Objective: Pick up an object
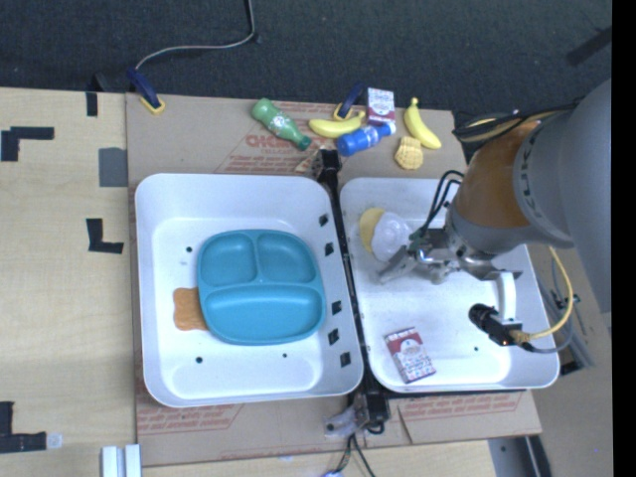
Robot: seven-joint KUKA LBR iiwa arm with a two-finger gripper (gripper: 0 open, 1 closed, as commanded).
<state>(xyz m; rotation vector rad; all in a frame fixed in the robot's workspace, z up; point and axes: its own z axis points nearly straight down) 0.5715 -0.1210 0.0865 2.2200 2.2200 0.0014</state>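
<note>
The right bin [497, 366] holds a yellow rounded object with a clear glassy piece [383, 229] against it near the far left corner, and a small red and white carton [409, 354] lying flat near the front edge. My gripper [402, 259] is low in this bin, just in front of and to the right of the yellow and clear object and very close to it. The grey arm with its orange band [497, 187] covers the bin's right side. I see nothing clearly held.
The left bin [159, 207] carries a blue divided plate [261, 286] with a brown toast-like piece [185, 309] at its left. Beyond the bins lie a green bottle [281, 124], two bananas [336, 124], a blue item [358, 140] and a small carton [381, 102].
</note>
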